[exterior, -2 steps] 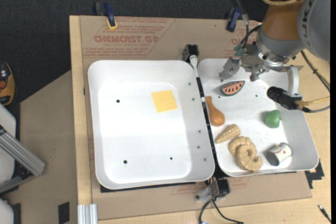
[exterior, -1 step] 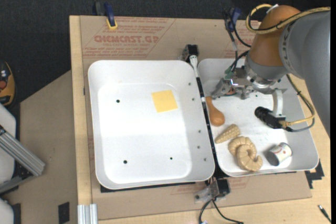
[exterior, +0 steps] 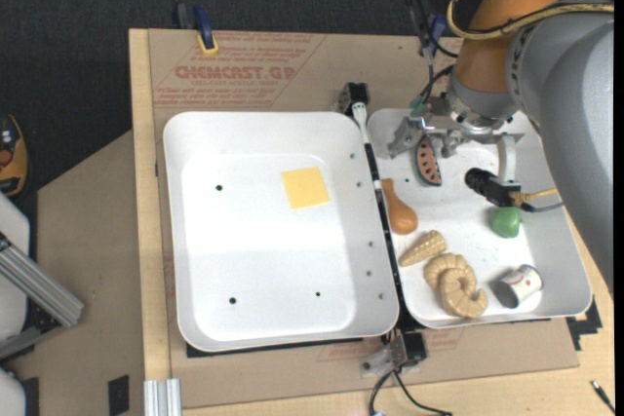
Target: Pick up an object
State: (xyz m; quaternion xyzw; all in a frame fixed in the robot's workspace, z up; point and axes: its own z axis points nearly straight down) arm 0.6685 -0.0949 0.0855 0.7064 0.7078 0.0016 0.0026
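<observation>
Over the far end of the right-hand shallow white bin (exterior: 558, 253) hangs the two-finger gripper (exterior: 427, 133), pointing down. From this slanted view you cannot tell whether it is spread or pressed together, and nothing can be seen held in it.

Just below it, near the bin's far left corner, lies the small red-and-green watermelon-slice toy (exterior: 427, 165), the likeliest thing for you to take. Judge it light and stiff, probably moulded plastic with a smooth, somewhat slippery skin. It looks thin, so closing across its flat faces near the middle should serve better than across the curved rind, where it may squirt out.

Working outward in the same bin:
- an orange-brown pear-shaped toy (exterior: 395, 206) lies against the left wall
- a small green rounded piece (exterior: 505, 223) sits towards the right
- a tan ridged cone-shaped piece (exterior: 421, 248) lies nearer you
- a tan curled croissant-like toy (exterior: 458, 284) lies just beside the cone
- a small grey-and-white cylinder with a red mark (exterior: 517, 283) sits near the front right corner

All look light; the round ones may roll.

The left-hand shallow white bin (exterior: 169, 172) holds one flat yellow square piece (exterior: 306, 187), lying too flat to grip easily.
</observation>
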